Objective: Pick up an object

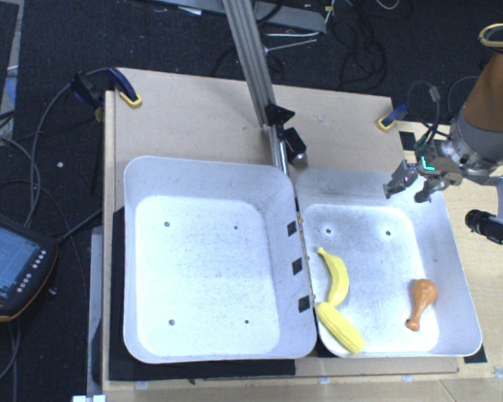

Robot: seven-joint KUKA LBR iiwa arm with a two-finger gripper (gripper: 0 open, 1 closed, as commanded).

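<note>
A yellow banana (pixel 336 277) lies in the right bin (pixel 404 224) near its left wall. Just below it, a second yellow piece (pixel 340 327) rests at the bin's front left corner. An orange-brown drumstick-shaped toy (pixel 420 302) lies toward the bin's right side. My gripper (pixel 411 189) hangs above the bin's far right corner, well away from all three objects. Its two dark fingers are spread apart with nothing between them.
The left bin (pixel 204 261) sits beside the right one. A slanted metal pole (pixel 257 63) with a black clamp crosses above the bins' shared far corner. Yellow clamps hold the bench's far corners. A pendant lies on the floor at left.
</note>
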